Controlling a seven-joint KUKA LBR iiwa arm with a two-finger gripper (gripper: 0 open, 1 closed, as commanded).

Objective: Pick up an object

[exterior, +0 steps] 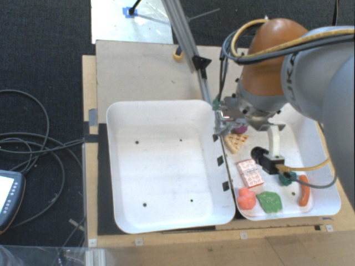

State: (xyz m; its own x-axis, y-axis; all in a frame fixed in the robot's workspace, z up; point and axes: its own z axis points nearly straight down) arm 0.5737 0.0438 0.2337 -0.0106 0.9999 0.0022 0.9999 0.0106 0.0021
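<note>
Arm (310, 71) reaches in from the right and sits low over the right bin (324, 204), wrist over that bin's upper left corner, close to the divider between the two bins. The gripper (239, 127) is mostly masked by the wrist housing; whether it is released or clenched I cannot tell.

Candidate objects, all in the right bin: a purple item (240, 129) directly beneath the gripper (only a sliver of it shows), a waffle-patterned wedge (236, 142) just below that, a pink-and-white box (250, 173), an orange-red lump (246, 198) and a green piece (269, 201) near the lower edge, a red sausage-shaped piece (303, 190) to the right. The left bin (119, 165) is alongside.

Judgement: step in hand is the descent or grasp attempt at the purple item; nothing is visibly lifted. Next move calls for closing on the item squarely, then a straight vertical lift, keeping clear of the bin wall and of the wedge, which lies just beside the target.
</note>
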